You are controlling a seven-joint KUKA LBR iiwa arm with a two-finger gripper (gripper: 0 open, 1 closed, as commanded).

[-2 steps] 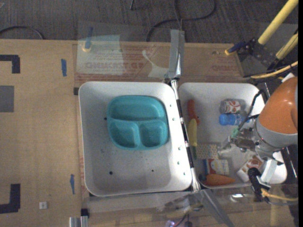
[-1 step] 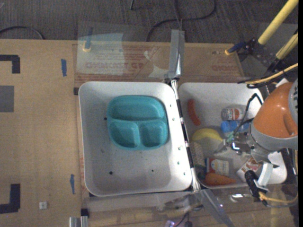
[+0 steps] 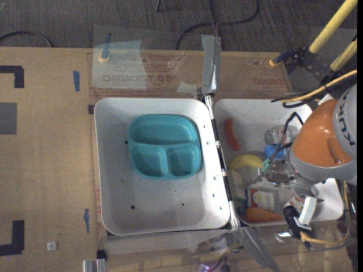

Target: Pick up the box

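Hung low over the right bin (image 3: 334, 205) — gripper (image 3: 279, 177) just above the box (image 3: 262, 198), likely lined up for a grab; box lay flat among clutter — grip state unclear.

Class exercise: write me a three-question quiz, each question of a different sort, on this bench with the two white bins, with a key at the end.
1. True or false: the teal divided tray lies in the left bin.
2. Which bin holds the box? A left, B right.
3. Fill in: the orange carrot lies just ___ the box, toward the camera view's bottom edge.

Key: 1 true. 2 B, the right bin, beside the yellow fruit and red sausage; the arm reaches over it. 3 below.
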